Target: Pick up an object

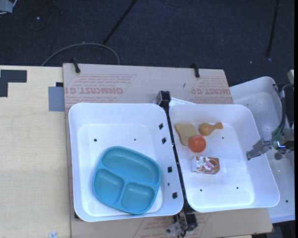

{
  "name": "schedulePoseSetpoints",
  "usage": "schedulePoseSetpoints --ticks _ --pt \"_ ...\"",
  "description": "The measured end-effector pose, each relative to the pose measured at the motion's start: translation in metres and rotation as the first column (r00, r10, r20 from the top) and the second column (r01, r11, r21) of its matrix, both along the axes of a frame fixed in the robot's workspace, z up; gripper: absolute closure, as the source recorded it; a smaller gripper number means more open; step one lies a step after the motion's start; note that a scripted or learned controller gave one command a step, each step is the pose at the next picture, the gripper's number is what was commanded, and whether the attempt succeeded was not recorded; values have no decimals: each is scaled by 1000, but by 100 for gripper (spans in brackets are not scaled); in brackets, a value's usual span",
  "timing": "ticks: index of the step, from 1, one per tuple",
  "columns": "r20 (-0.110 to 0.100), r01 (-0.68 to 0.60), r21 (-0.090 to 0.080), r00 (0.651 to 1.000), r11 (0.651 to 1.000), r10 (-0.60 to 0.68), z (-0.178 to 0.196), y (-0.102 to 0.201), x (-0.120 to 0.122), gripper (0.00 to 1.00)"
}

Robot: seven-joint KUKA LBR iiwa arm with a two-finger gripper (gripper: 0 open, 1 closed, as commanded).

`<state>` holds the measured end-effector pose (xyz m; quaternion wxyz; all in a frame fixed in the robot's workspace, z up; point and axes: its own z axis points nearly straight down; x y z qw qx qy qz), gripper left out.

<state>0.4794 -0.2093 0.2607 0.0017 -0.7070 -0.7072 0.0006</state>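
Two white bins sit side by side on a cardboard sheet (139, 86) printed with red lettering; the sheet lies on a pale wooden bench (25, 152); dark carpet (139, 24) with cables lies beyond at twelve o'clock.

The left bin (84, 118) holds a blue tray (126, 179) with three compartments, lying flat toward the bin's six o'clock side, tilted a little in plan; its lower edge sits near the bin's front wall.

The right bin (238, 192) holds four small things grouped in its ten o'clock quarter; a tan slice (185, 131) lies nearest the divider; a tan drumstick (209, 128) lies just beside it at three o'clock, apart from it; a red ball (197, 143) sits at six o'clock of the pair, touching or overlapping the slice's lower corner; a small packet (206, 165) with red and brown print lies flat just below the ball, near it but apart.

The gripper (268, 148) shows at the frame's three o'clock edge, over the right bin's outer rim, well apart from the four things; whether it is open or closed cannot be told, and nothing is seen in it; the grey arm (286, 108) rises behind it at the edge.
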Motion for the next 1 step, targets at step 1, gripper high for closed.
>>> schedulePoseSetpoints --ticks 1 --pt "-4 1 2 1000 1000 -1 -63 2 -4 0"
